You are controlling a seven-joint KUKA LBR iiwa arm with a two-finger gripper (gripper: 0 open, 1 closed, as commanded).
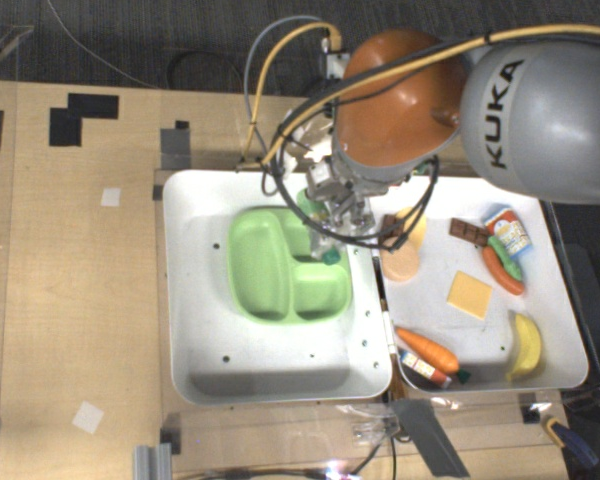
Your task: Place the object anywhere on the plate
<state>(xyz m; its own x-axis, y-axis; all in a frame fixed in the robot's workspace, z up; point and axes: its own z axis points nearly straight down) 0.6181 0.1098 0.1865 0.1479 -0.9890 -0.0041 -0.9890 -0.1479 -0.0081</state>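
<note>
A light green divided plate (280, 268) lies in the left white bin (200, 348). My gripper (327, 240) hangs over the plate's far right corner, under the orange wrist band. A small dark green piece (305, 204) shows beside the gripper's left side and a teal bit (330, 257) just below it. I cannot tell whether either is held. The arm hides the plate's upper right compartment.
The right bin (560, 368) holds a cheese slice (470, 295), a banana (525, 346), a carrot (427, 348), a brown chocolate bar (469, 232), a red sausage (502, 270), a small carton (508, 230) and a pale orange round piece (402, 264) by the shared wall.
</note>
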